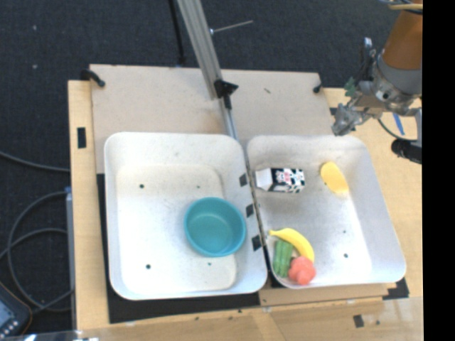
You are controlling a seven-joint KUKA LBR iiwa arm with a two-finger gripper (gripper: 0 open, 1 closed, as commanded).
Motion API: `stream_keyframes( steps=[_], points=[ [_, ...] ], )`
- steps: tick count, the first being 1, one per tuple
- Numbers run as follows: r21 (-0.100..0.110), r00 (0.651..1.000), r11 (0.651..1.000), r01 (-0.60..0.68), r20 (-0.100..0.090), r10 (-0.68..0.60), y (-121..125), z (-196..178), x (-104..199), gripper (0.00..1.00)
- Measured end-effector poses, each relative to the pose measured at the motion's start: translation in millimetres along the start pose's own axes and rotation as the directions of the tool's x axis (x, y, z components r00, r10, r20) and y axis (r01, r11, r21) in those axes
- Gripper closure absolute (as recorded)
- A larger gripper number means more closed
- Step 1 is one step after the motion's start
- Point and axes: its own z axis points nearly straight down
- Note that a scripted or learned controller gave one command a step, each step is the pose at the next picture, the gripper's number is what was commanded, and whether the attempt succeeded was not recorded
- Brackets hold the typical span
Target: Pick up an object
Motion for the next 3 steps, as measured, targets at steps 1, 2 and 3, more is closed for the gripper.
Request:
stream_keyframes(
  steps=[1, 2, 3],
  points=[
    [0.003, 1.0, 1.0, -0.001, -0.001, 0.001, -4, -5, 44, 1.0],
    [0.005, 1.0, 1.0, 0.0, -0.001, 0.0, -19, 6, 95, 1.0],
    [0.004, 1.0, 1.0, 0.001, -0.003, -0.001, -32, -4, 144, 1.0]
  ],
)
